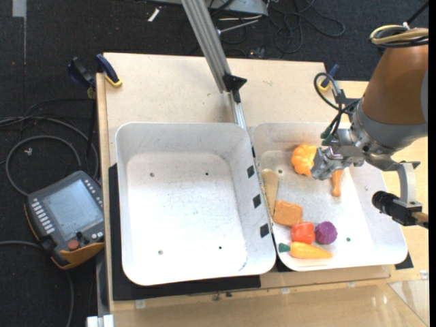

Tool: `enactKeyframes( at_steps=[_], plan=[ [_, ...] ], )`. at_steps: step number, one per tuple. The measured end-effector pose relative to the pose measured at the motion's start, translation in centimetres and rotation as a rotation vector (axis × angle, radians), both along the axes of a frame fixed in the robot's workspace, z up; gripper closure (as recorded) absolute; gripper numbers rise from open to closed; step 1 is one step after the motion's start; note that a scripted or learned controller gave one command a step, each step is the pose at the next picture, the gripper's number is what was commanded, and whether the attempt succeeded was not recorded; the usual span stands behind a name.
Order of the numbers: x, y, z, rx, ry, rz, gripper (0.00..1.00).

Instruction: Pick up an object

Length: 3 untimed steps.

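Observation:
My gripper (324, 167) hangs low over the right bin (381, 251), near its back middle. A yellow-orange toy (303, 159) lies just to its left, touching or nearly touching the fingers. An orange carrot-like stick (336, 182) lies just below and right of the gripper. Further forward lie a tan bread slice (287, 213), a red piece (303, 232), a purple piece (326, 232) and a yellow-orange vegetable (310, 251). A beige wooden piece (270, 182) leans at the bin's left wall.
The left bin (136, 182) stands beside the right one, sharing a middle ridge. A slanted metal rod (208, 36) runs down to the bins' back junction. The arm's orange band (398, 73) looms over the right bin's back corner. A teach pendant (65, 213) lies off the bench at left.

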State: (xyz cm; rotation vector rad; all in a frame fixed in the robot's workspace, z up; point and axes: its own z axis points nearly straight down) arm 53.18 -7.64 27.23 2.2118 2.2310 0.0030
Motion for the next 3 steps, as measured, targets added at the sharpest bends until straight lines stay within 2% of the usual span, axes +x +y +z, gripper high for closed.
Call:
enactKeyframes(
  at_steps=[1, 2, 3],
  plan=[
    [1.6, 5.8, -0.3, 0.000, 0.000, 0.000, 1.00],
    [1.7, 11.1, -2.2, 0.000, 0.005, -0.001, 1.00],
    [3.1, 15.7, -2.3, 0.000, 0.000, -0.001, 1.00]
  ],
)
